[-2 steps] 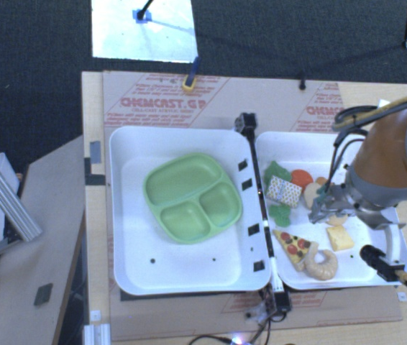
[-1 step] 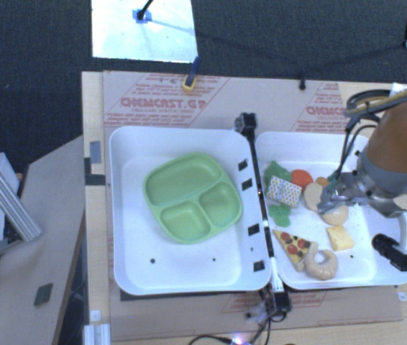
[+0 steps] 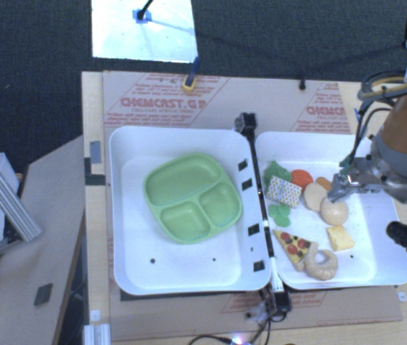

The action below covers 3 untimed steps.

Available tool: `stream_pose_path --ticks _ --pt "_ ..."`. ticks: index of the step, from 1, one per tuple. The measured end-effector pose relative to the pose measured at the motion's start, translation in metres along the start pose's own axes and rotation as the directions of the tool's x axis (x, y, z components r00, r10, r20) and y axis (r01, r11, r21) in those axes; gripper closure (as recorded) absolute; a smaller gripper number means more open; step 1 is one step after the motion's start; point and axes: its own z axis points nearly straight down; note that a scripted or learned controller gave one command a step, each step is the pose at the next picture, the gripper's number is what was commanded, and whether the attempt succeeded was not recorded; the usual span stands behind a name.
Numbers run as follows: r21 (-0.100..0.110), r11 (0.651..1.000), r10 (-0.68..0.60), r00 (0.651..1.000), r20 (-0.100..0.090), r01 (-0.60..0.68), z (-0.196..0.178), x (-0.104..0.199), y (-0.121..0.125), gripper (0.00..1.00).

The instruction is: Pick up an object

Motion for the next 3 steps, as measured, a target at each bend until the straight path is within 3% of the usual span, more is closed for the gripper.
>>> stream_pose_path --ticks 2,3 --pt "0.008 1.0 -0.003 1.0 -0.003 0.003 0.013 0.083 -0.028 1.0" --pt "0.006 1.0 -0.001 1.0 -0.001 0.001 0.012 0.083 -0.028 1.0"
